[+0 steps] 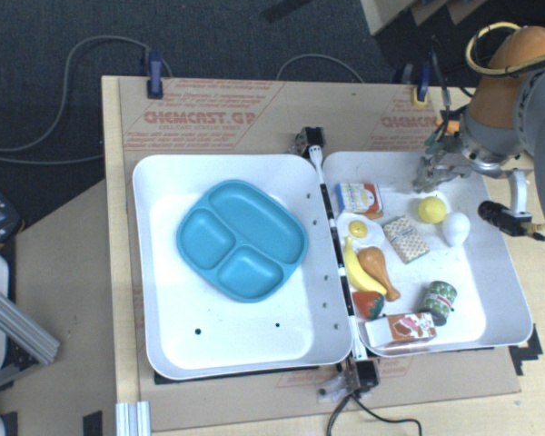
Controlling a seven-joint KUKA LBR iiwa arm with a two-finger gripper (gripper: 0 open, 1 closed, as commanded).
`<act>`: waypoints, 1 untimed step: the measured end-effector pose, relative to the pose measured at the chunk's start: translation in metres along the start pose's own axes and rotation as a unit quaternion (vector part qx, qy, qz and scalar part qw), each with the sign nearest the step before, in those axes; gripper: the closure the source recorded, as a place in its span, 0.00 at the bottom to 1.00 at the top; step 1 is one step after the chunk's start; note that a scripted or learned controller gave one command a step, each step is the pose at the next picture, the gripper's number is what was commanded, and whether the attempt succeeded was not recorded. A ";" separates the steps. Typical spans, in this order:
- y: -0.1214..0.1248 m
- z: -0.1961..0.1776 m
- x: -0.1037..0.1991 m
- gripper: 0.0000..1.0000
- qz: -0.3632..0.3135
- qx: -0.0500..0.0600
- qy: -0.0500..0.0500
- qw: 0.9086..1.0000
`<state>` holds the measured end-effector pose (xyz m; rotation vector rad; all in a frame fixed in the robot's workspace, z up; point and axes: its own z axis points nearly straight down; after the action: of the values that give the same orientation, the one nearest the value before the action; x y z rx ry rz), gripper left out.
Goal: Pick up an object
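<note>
Robot arm's gripper point(429, 178) is hovering at the back of the right bin point(504, 284), finger state can't be told, nothing visibly held. Yellow ball point(431, 210) is sitting just in front of it, w/ white egg point(455, 229) beside.
</note>
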<state>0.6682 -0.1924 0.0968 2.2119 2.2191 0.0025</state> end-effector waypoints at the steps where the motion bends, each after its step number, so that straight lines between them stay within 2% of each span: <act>1: 0.000 0.001 0.000 0.00 0.000 0.001 0.000 1.000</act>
<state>0.6678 -0.1921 0.0959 2.2132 2.2204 0.0013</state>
